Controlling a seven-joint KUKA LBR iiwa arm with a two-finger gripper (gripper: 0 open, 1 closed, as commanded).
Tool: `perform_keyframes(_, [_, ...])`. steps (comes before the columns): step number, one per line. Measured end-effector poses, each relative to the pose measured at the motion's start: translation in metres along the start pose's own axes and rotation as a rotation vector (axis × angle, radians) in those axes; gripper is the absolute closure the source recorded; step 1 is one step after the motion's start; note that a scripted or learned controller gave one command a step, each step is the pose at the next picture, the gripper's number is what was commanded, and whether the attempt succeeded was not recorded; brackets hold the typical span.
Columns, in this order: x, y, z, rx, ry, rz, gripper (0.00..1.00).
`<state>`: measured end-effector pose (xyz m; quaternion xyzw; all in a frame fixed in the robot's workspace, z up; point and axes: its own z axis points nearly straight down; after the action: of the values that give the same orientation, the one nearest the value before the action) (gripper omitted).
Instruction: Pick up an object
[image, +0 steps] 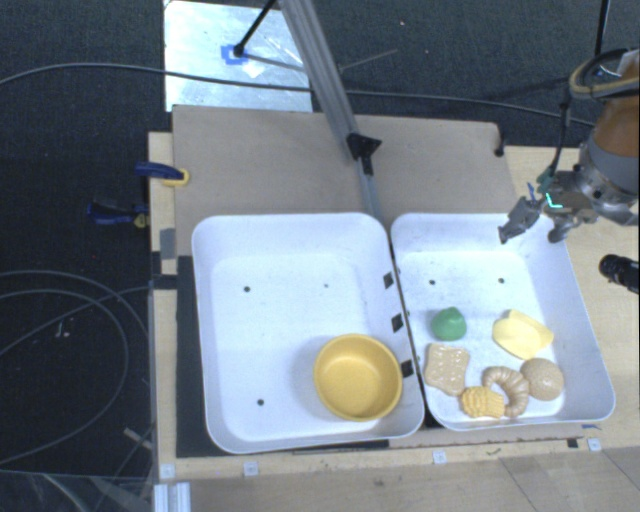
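Gripper (537, 226): spread, holding nothing, above right bin (480, 262) far rim. Advice: centre over green ball (449, 323), descend straight, then close.

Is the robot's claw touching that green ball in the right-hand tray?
Apart. The camera view shows the gripper up at the far rim of the right bin, with bare white floor between it and the green ball.

Left bin (230, 300): bowl (358, 376) at near right corner | Right bin (585, 330): ball (449, 323), wedge (521, 334) to its right; cracker (446, 368), corn (482, 402), pretzel (510, 385), roll (542, 378) along near edge | gripper (538, 222) above far right corner.
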<state>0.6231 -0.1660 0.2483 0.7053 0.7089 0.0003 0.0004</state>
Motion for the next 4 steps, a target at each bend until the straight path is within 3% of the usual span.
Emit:
perform_keyframes(1, [0.0, 0.0, 0.0, -0.001, 0.0, 0.0, 0.0])
perform_keyframes(3, [0.003, -0.016, 0.091, 0.003, 0.0, 0.004, 0.0])
perform_keyframes(4, [0.003, -0.015, 0.153, 0.004, 0.001, 0.005, 0.0])
